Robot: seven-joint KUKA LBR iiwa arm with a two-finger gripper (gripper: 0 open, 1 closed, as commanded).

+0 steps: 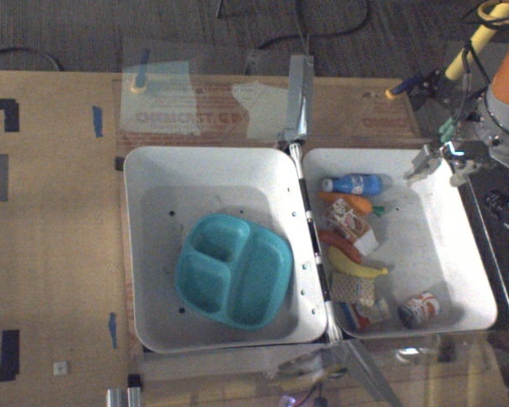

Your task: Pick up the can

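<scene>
One red-and-white can lies on its side; whether the hand is spread, I cannot tell.

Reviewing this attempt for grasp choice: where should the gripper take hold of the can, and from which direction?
The can lies on its side near the right bin's front corner. Probably best: descend from above and close across its round body at mid-length, not its ends. The side toward the snack packet looks open.

— Setting?
— Robotics lab. Evidence: cardboard-covered bench marked with black and blue tape; two white bins side by side; loose cables on grey carpet; robot arm at right.
— Contents?
— Toy groceries, teal divided tray.
</scene>
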